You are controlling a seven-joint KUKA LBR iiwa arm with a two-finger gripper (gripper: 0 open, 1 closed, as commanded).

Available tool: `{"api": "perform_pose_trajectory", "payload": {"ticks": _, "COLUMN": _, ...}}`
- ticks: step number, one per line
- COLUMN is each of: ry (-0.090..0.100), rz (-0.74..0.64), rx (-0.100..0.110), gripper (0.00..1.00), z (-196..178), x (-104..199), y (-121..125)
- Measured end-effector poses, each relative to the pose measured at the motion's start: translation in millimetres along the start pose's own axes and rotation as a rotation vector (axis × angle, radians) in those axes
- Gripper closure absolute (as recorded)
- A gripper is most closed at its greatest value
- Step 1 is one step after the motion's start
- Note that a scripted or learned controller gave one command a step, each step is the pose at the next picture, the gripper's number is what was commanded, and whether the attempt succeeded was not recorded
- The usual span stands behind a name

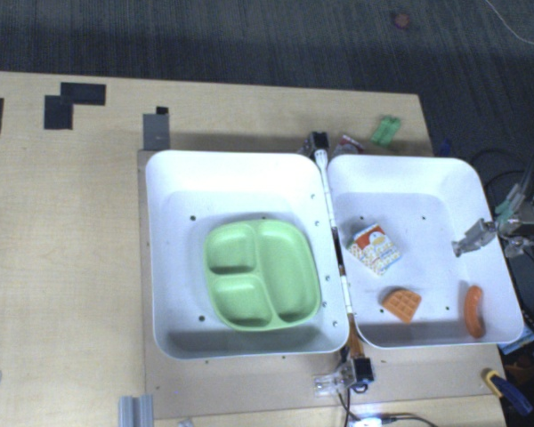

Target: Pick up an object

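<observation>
currently we see the fingers (474, 237) at the right bin's (427, 172) right rim, but cannot tell their state, with a small carton (375, 248), waffle (401, 304) and sausage (473, 310) lying inside.

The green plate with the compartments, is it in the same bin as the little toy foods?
No, the green plate lies in the left bin, while the toy foods lie in the right bin.

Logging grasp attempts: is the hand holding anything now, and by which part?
Nothing is held: the hand hangs at the right white bin's edge, apart from the items lying there.
</observation>
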State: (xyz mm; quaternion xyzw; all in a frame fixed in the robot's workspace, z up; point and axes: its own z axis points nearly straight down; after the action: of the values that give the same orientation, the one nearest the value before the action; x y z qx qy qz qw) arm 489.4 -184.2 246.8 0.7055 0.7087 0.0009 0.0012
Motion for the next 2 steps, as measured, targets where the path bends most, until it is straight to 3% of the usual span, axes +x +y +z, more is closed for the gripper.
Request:
{"api": "perform_pose_trajectory", "payload": {"ticks": 1, "ry": 0.001, "rz": 0.003, "rx": 0.003, "gripper": 0.0, "z": 137.1, "x": -14.5, "y": -3.6}}
{"api": "perform_pose_trajectory", "payload": {"ticks": 2, "ry": 0.0, "rz": 0.001, "rx": -0.005, "gripper": 0.0, "z": 160.1, "x": 65.7, "y": -0.6}}
